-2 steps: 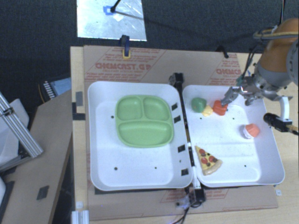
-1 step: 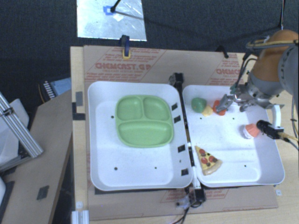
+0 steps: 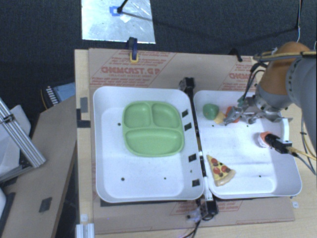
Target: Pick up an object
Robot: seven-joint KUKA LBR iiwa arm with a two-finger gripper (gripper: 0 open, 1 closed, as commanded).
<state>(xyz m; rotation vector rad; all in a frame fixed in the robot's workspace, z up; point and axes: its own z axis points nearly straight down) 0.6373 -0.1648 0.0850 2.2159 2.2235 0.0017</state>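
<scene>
The right bin (image 3: 277,182) holds a green round object (image 3: 210,111) near its back left corner. A small orange object (image 3: 231,113) lies just right of it. A toy pizza slice (image 3: 221,170) rests near the bin's front left, and a small red and white object (image 3: 264,139) sits toward the right wall. My gripper (image 3: 238,115) reaches in from the right, low over the back of the right bin. Its tip is right at the orange object, and whether it touches it is unclear.
A green divided plate (image 3: 152,128) lies in the middle of the left bin (image 3: 109,182). A black divider with clips (image 3: 194,133) runs between the bins. The grey arm with its orange band (image 3: 277,78) hangs over the right bin's back right corner.
</scene>
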